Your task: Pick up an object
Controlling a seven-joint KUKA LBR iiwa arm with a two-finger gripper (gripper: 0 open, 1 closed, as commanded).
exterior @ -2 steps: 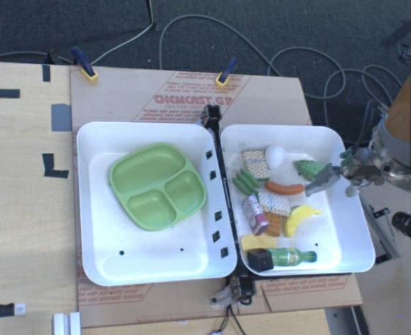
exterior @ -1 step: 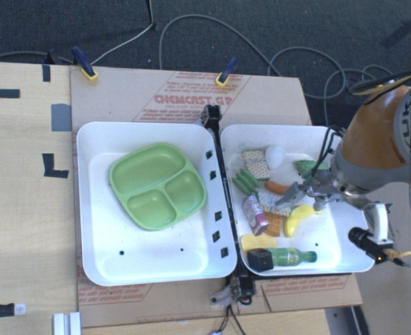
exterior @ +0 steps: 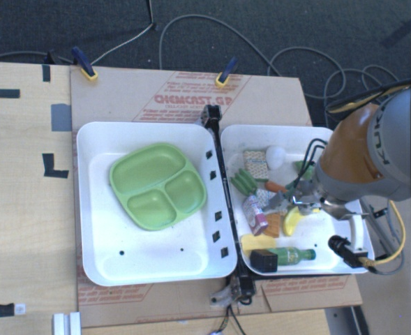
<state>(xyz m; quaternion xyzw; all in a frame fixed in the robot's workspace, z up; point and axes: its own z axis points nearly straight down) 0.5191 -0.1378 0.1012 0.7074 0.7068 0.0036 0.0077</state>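
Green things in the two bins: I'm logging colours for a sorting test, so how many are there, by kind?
Green divided plate: 1
Green bottle: 1
Green ridged piece beside the bin divider: 1
Total: 3, judged from what is clear; the right bin's pile is too cluttered to rule out more.

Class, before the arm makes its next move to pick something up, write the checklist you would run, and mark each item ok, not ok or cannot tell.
1. Gripper over the right bin, where the objects lie: ok.
2. Fingers open or shut: cannot tell.
3. An object within reach below: ok, the yellow piece lies beside the gripper.
4. Target stands apart from its neighbours: not ok, the pile is crowded.
5. Green bottle away from the gripper: ok, it lies near the bin's front edge.
6. Green divided plate out of the way in the left bin: ok.
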